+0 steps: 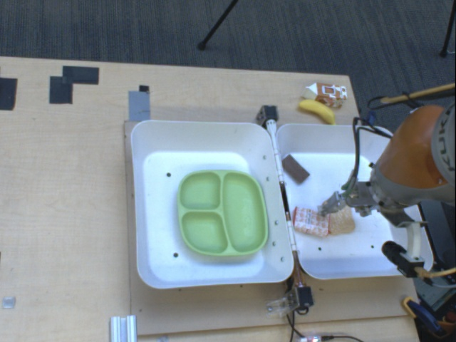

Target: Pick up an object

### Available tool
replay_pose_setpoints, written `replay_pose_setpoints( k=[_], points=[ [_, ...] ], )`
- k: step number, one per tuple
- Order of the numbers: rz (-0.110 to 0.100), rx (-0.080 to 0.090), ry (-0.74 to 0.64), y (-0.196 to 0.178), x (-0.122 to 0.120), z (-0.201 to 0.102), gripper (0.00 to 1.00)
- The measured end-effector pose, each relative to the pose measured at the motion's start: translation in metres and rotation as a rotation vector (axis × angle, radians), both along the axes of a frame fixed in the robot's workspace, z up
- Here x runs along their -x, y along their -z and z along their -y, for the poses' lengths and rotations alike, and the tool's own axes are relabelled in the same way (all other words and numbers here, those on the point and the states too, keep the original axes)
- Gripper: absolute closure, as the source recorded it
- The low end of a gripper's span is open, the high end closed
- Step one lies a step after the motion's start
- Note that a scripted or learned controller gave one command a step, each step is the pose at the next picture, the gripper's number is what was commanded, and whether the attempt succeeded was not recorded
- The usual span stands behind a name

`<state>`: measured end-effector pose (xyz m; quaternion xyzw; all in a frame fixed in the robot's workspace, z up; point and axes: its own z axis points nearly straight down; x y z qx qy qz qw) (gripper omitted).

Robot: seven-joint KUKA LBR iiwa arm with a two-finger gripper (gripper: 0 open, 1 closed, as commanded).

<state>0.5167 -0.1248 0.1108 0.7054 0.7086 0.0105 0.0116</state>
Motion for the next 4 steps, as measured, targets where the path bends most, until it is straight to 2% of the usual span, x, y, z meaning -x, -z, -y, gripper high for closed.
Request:
replay_pose_setpoints(
  k=[1, 2, 3, 4],
  points=[
    [0.003, -0.002, -0.001, -0.011, -0.002, -0.001, 1.0],
    [0.002, -0.002, -0.002, -0.011, -0.002, -0.001, 0.0],
    [-0.003, 0.008, 0.005, 0.019, 0.022, -0.037, 0.0],
    [0.005, 0.008, 0.004, 0.006, 0.019, -0.037, 1.0]
  ],
)
